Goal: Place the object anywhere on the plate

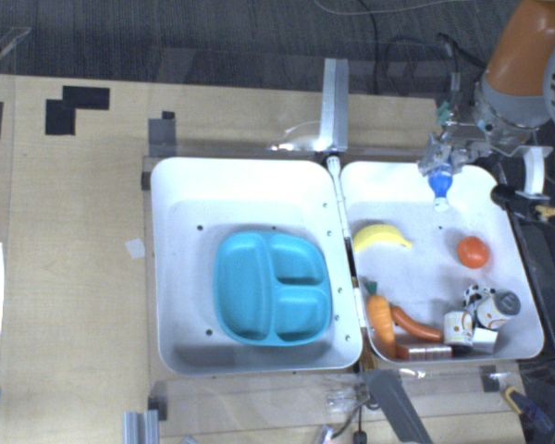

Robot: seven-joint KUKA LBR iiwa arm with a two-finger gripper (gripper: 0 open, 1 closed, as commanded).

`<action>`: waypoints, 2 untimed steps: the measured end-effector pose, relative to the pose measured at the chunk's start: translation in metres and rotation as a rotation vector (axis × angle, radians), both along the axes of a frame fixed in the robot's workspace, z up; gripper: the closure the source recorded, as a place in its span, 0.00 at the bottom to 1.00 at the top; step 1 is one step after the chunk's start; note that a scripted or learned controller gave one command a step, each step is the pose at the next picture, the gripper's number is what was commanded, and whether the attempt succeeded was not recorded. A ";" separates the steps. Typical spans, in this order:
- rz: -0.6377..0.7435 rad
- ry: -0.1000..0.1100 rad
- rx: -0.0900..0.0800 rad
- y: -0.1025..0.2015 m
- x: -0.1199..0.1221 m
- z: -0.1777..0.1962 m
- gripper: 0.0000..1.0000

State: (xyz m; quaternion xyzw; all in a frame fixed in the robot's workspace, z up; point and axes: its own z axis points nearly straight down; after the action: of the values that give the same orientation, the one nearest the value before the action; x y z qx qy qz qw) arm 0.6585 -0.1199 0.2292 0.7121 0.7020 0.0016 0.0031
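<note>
While our gripper [441, 185] hangs above the right bin [513, 248], finger state unclear, we leave the blue plate [273, 287] unobstructed.

The plate [272, 288] looks like smooth blue plastic with a soft sheen. Both bins [176, 202] are white, smooth and slightly glossy, seemingly plastic. The bench [65, 276] has a pale, matt, wood-like face. A bare metal post [336, 104] stands behind the bins with a dull brushed look. The banana [381, 238], ball [474, 252] and carrot [380, 318] appear smooth, like moulded plastic.
</note>
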 end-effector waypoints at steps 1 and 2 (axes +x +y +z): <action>0.437 0.001 0.000 0.073 -0.027 -0.043 1.00; 0.586 0.002 -0.001 0.125 -0.080 -0.044 1.00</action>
State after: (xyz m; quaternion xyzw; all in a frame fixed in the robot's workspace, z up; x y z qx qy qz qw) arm 0.5782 0.0049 0.1856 0.4790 0.8778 0.0017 0.0022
